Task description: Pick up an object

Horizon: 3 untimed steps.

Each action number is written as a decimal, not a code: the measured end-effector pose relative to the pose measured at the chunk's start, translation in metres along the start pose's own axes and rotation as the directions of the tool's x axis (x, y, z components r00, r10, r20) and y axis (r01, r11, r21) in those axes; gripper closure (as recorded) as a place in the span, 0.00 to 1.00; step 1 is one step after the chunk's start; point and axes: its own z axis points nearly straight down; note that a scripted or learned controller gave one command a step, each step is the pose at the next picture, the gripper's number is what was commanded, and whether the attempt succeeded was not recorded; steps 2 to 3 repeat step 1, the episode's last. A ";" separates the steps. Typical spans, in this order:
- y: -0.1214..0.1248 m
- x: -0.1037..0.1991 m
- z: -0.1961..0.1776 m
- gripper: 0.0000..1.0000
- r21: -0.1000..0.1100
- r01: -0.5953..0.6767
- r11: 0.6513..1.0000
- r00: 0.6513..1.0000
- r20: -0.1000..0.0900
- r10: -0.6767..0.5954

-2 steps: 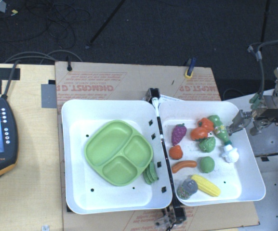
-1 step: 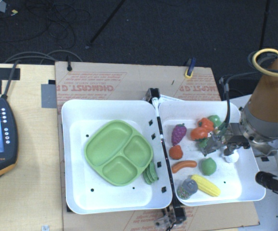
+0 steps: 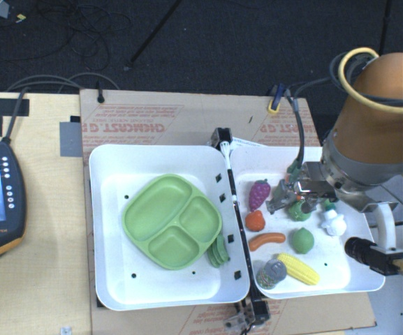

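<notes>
The task is not naming a single object, so the nearest candidate is being taken as the target: a small green object (image 3: 299, 211) lying in the right bin (image 3: 358, 279), directly under the gripper (image 3: 290, 199). It is being largely covered by the gripper hardware, so its shape cannot be told. Whether the claw is open, closed or gripping cannot be told.

The main risk is being judged as a missed or glancing grasp, since the target is partly hidden and is being crowded by neighbours. Just beside it are lying a purple bunch of grapes (image 3: 260, 193) and a small white bottle (image 3: 333, 221). Nearer the front are lying an orange-red fruit (image 3: 255, 221), a sausage (image 3: 267, 241), a round green fruit (image 3: 301, 240), a corn cob (image 3: 299, 269) and a grey round piece (image 3: 272, 273). Any of these could be nudged or caught instead. Round, smooth items are being judged likely to roll or slip.

In the left bin (image 3: 110, 166) a green divided plate (image 3: 173, 220) is resting, well apart from the gripper.
</notes>
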 end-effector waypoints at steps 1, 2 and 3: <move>0.000 0.054 -0.045 1.00 0.001 -0.002 1.000 1.000 0.001 0.002; 0.000 0.054 -0.045 1.00 0.001 -0.002 1.000 1.000 0.001 0.002; 0.000 0.054 -0.045 1.00 0.001 -0.002 1.000 1.000 0.001 0.002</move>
